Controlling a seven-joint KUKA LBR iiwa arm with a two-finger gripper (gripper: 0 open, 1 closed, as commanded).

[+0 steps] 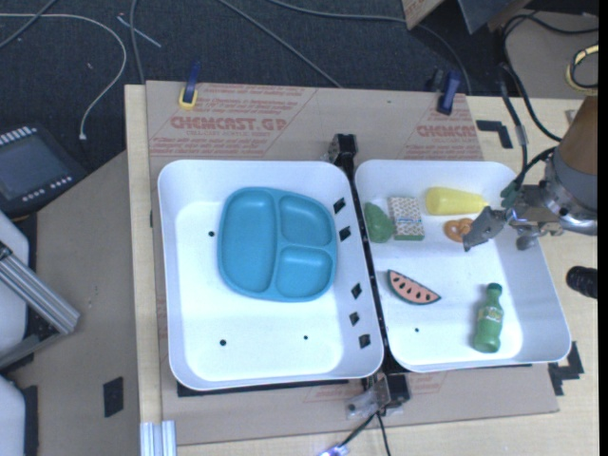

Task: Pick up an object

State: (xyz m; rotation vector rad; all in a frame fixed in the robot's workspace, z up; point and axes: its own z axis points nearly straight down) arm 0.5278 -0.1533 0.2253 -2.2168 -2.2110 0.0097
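Lying just left of the end effector (pixel 501 228), perhaps touching: an orange pretzel (pixel 458 228).

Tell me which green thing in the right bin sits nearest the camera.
The green bottle, at the bin's front right corner. The other green piece lies farther back by the divider, beside the speckled block.

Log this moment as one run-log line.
phase: approach | gripper: over right bin, beside orange piece, nothing held | nearby: yellow object, green bottle, watermelon slice | left bin: blue tray
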